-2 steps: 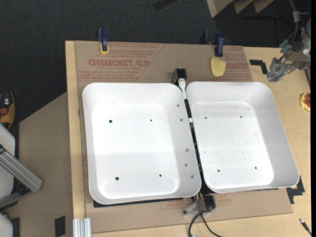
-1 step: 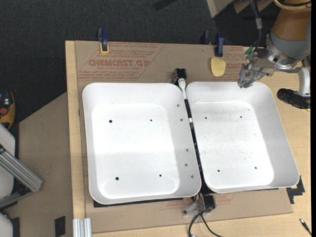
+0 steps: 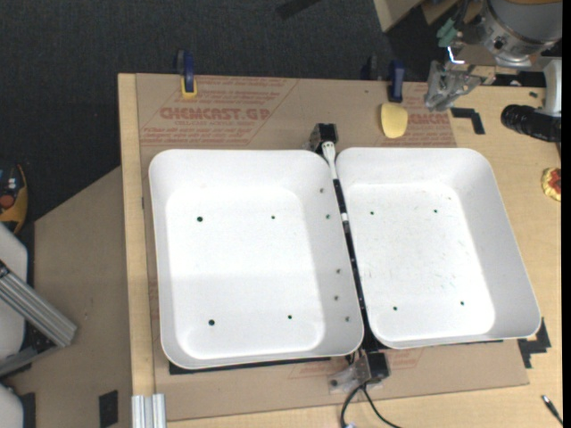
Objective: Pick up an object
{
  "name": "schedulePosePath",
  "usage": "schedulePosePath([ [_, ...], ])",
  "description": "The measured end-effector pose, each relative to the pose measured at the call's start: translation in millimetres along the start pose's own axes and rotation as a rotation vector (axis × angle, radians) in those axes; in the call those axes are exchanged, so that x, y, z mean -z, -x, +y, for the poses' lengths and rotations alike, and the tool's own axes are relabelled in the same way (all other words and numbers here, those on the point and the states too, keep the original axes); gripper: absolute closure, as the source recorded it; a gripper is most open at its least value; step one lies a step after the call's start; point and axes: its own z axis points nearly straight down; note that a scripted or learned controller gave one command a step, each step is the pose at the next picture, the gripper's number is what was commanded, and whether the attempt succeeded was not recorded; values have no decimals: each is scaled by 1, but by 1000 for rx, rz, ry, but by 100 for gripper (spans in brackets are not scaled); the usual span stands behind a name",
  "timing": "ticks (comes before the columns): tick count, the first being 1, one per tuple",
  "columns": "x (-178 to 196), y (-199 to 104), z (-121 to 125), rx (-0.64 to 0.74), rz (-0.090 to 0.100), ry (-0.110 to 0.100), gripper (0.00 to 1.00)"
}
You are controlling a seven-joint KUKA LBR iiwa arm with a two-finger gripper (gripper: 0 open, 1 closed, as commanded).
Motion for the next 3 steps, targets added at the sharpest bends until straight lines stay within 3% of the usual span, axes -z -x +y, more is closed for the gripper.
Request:
schedulePosePath([
  [1, -67, -40, -48, -3, 3, -20, 100],
  [2, -10, -58, -58, -3, 1, -5, 100],
  [3, 17, -56, -98, -7, 2, -11, 100],
])
